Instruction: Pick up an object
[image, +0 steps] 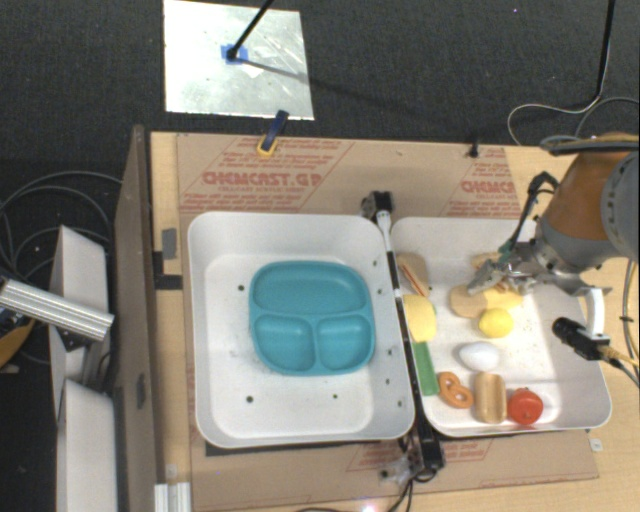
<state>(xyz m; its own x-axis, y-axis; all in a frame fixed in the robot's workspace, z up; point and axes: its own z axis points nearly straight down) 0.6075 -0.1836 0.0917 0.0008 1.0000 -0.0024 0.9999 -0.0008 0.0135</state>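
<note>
We see the gripper (497, 272) low in the right bin (590, 400), over the tan piece (466, 301) and just above the yellow ball (495, 322); finger spread we cannot tell (too blurred); teal tray (311, 315) sits in the left bin (225, 260).

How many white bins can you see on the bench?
2. The left white bin holds a teal divided tray. The right white bin holds the play food, with the gripper over its far side.
</note>
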